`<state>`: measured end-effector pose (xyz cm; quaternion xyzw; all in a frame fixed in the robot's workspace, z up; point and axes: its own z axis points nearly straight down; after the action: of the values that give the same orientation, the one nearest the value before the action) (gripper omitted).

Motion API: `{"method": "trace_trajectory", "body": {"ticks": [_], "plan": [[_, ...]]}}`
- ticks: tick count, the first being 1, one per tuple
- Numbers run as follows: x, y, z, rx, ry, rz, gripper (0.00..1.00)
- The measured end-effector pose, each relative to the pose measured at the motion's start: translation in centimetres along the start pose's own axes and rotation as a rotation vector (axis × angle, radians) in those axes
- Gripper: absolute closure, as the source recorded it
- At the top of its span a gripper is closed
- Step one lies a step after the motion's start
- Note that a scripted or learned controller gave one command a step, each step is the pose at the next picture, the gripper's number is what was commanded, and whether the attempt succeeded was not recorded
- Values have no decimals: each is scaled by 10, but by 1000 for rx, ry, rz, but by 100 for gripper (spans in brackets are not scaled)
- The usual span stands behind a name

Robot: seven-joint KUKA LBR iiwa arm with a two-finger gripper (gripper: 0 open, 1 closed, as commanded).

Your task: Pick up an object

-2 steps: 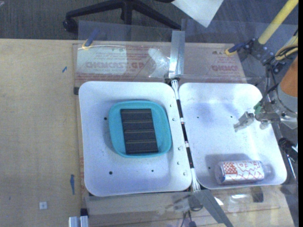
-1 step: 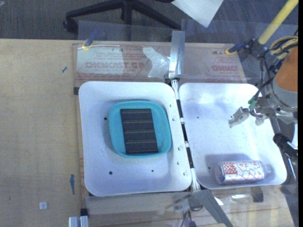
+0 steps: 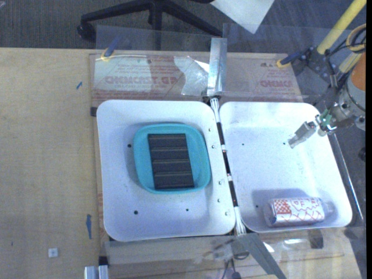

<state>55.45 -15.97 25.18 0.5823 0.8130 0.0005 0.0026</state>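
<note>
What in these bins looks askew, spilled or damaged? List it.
Nothing stands out. The teal tray with its dark ribbed insert lies flat and roughly square in the left bin. The red-and-white patterned tube lies on its side near the right bin's front edge, intact. The gripper hangs over the right bin.

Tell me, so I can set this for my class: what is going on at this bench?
A robot arm reaches in from the right, its gripper hanging over the upper part of the right bin with nothing between its fingers. A red-and-white patterned bottle lies on its side near that bin's lower edge, apart from the gripper. In the left bin sits a teal tray holding a dark ridged block. Nothing has been picked up yet.
</note>
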Motion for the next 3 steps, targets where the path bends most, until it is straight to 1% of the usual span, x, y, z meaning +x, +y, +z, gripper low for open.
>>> {"method": "trace_trajectory", "body": {"ticks": [1, 2, 3], "plan": [[80, -53, 117, 4, 4, -5, 0], [29, -70, 100, 3, 1, 372, 0], [40, -67, 121, 6, 5, 200, 0]]}}
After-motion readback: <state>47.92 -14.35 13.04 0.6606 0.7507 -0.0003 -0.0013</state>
